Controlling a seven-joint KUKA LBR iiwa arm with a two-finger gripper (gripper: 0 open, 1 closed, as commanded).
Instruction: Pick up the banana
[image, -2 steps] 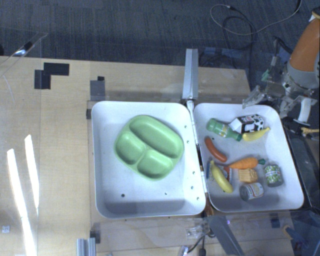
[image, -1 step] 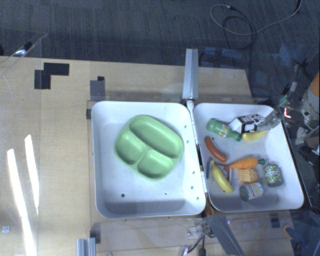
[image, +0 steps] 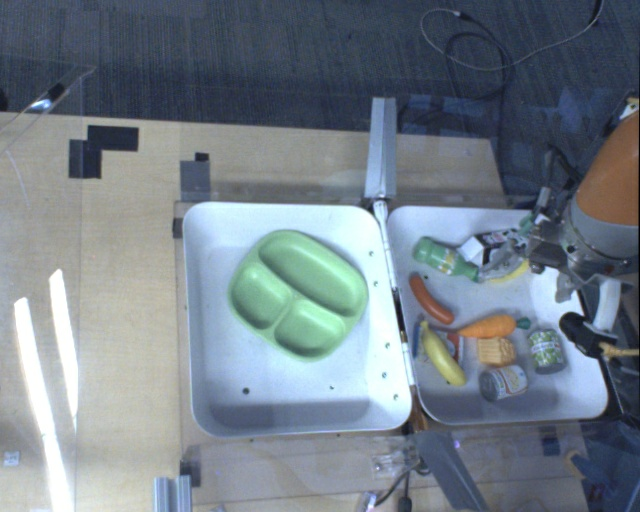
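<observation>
A yellow banana (image: 443, 358) lies in the front left part of the right bin (image: 573, 402), next to its left wall. It sits just below a red sausage (image: 431, 299) and left of an orange carrot (image: 487, 327). My gripper (image: 493, 254) hangs over the back of the same bin, well behind and to the right of the banana and apart from it. It is beside a green bottle (image: 444, 258) and above a small yellow curved object (image: 514, 270). Nothing shows as held.
A green divided plate (image: 297, 293) rests in the left bin (image: 215, 390). The right bin also holds a cracker-like block (image: 494, 351), a grey can (image: 504, 381) and a green can (image: 546, 351). The arm (image: 607, 200) comes in from the right.
</observation>
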